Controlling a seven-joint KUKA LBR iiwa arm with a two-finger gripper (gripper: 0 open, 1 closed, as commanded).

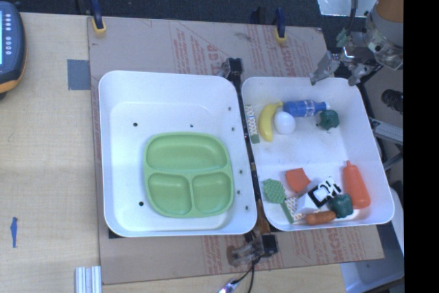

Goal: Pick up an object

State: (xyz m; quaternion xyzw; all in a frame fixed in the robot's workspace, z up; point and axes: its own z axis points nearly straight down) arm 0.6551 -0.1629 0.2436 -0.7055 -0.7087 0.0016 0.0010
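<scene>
Camera view: right bin [357, 103] sits at the table's right side. Claw [337, 70], fingers spread and holding nothing, hovers over the bin's far-right corner. Blue bottle [304, 108] lies nearest, toward the near-left of the claw, long axis running left-right.

Green divided plate [187, 173] in left bin [120, 89]

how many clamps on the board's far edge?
2. One blue-handled clamp sits at the board's far left corner, above the left bin; the other clamp sits farther right, above the right bin. The arm may hide others.
</scene>
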